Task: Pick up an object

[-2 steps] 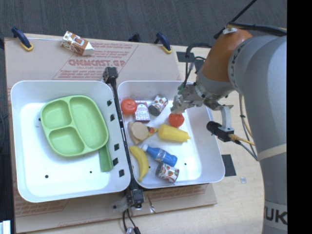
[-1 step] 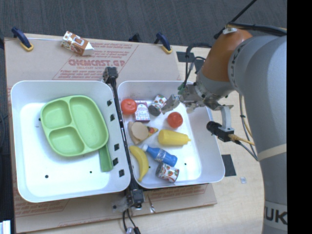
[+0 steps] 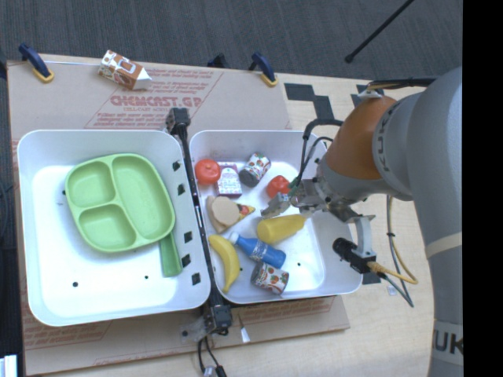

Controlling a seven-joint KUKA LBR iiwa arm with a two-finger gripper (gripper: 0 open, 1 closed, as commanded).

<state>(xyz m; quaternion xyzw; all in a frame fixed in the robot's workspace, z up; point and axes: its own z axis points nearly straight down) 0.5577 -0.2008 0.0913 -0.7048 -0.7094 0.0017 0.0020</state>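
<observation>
The right bin [image 3: 330, 277] holds several toy foods: a red tomato [image 3: 207, 170], a small carton [image 3: 229, 181], a dark can [image 3: 255, 168], a red piece [image 3: 277, 185], a bread slice [image 3: 224, 210], a yellow mustard bottle [image 3: 280, 228], a blue bottle [image 3: 262, 250], a banana [image 3: 227, 261] and a printed can [image 3: 269, 278]. My gripper [image 3: 280, 203] hangs low in this bin, just above the mustard bottle and below the red piece. Nothing can be made out between its fingertips.
The left bin [image 3: 47, 289] holds a green divided plate [image 3: 119, 201] and a green stick [image 3: 170, 256]. A small carton [image 3: 122, 68] lies on the cardboard behind the bins. Blue clamps [image 3: 264, 67] grip the board's far edge. My arm covers the right bin's right rim.
</observation>
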